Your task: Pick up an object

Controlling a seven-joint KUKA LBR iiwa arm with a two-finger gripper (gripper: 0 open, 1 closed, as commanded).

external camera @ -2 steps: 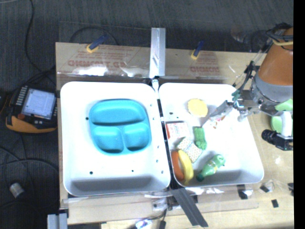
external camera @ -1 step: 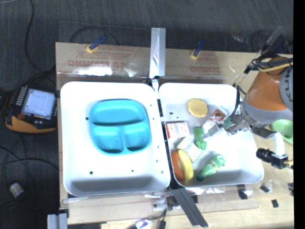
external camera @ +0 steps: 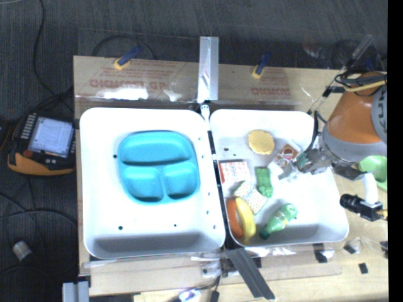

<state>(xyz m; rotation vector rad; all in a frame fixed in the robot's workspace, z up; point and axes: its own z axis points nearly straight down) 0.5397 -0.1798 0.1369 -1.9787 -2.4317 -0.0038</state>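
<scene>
Hovering near the right bin's [external camera: 327, 231] right wall, your gripper [external camera: 301, 164], grip state unreadable, should descend squarely over the green bottle [external camera: 278, 221].

A single fixed camera looks down from above the table [external camera: 315, 80] at a slant, far enough back to take in both white bins whole. The left bin [external camera: 94, 187] and the right bin [external camera: 327, 225] sit side by side across the middle of the view, with dark floor [external camera: 38, 55] showing beyond the table at the top and left. The arm [external camera: 356, 124] enters from the right edge.
</scene>
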